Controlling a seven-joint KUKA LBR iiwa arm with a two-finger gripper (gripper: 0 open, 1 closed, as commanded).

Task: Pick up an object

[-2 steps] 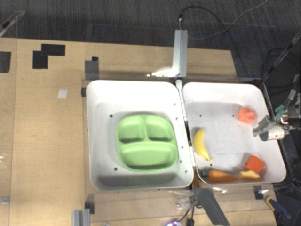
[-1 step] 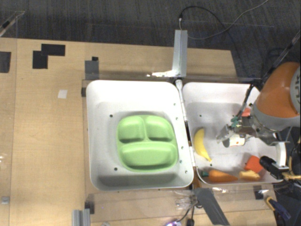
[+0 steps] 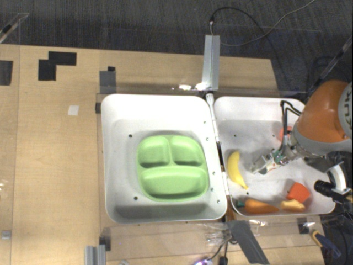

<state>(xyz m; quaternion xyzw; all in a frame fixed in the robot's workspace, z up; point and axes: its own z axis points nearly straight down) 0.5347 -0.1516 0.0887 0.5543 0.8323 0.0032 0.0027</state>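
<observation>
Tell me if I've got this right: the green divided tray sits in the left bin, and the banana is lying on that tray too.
Not quite. The green divided tray does sit in the left bin, but the banana is not on it. The camera view shows the banana lying on the floor of the right bin, near its left wall, beside the gripper.

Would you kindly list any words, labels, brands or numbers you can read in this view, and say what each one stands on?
None can be read.
The green tray, the banana, the carrot and both white bins bear no visible print.
The black shapes on the bench are plain blocks, not letters.
</observation>
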